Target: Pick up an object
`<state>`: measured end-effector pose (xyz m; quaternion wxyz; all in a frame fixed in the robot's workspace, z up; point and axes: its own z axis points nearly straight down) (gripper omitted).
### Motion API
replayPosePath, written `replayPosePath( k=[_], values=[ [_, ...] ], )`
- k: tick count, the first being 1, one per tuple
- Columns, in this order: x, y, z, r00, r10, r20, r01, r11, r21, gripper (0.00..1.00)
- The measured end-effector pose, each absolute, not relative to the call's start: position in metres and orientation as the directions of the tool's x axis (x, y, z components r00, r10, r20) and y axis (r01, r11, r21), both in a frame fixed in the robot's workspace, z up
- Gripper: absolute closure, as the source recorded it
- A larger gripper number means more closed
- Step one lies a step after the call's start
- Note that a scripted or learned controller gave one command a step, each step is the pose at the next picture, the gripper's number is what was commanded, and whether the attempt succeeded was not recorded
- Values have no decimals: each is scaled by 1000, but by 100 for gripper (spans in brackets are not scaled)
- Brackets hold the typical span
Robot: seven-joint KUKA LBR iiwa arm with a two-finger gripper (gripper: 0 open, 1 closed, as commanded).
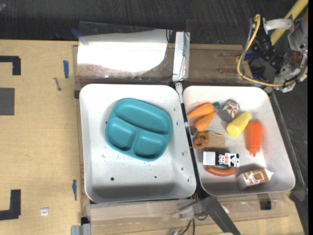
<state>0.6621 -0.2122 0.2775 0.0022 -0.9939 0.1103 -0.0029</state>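
Looking down: left bin (93,180) holds a teal tray (139,128). Right bin (281,165) holds carrots (201,114), a yellow piece (238,124), an orange bottle (254,137), a pretzel (200,140), a sausage (219,170) and small cartons (254,178). My arm (286,58) sits at the upper right, off the bins; whether my jaws are apart, I cannot tell.

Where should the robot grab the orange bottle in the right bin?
Probably across the middle of the orange bottle, coming straight down from above. It lies flat, pointing up and down the picture, with bare bin floor on both long sides, so the fingers would fit left and right of it. Its narrow lower tip offers less hold.
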Motion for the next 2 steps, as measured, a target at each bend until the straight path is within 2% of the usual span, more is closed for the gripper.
replayPosePath(
  k=[1,2],
  values=[
    [665,-219,131,980,-197,-11,-197,-980,-7,100],
    [667,-222,86,980,-200,-1,-200,-980,-3,100]
  ],
)
